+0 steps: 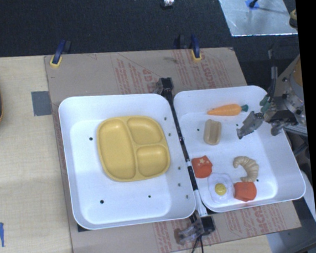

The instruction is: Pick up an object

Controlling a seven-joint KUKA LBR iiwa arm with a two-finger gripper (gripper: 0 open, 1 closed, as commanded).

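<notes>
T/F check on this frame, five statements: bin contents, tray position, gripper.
1. The yellow divided tray lies in the left bin. True.
2. The carrot lies in the left bin. False: it lies in the right bin, near its far wall.
3. The gripper holds the carrot. False: it is over the right bin's right side, nothing between its fingers.
4. The fried egg sits beside a red block. True.
5. The shrimp rests on the tray. False: it lies on the right bin's floor.
</notes>
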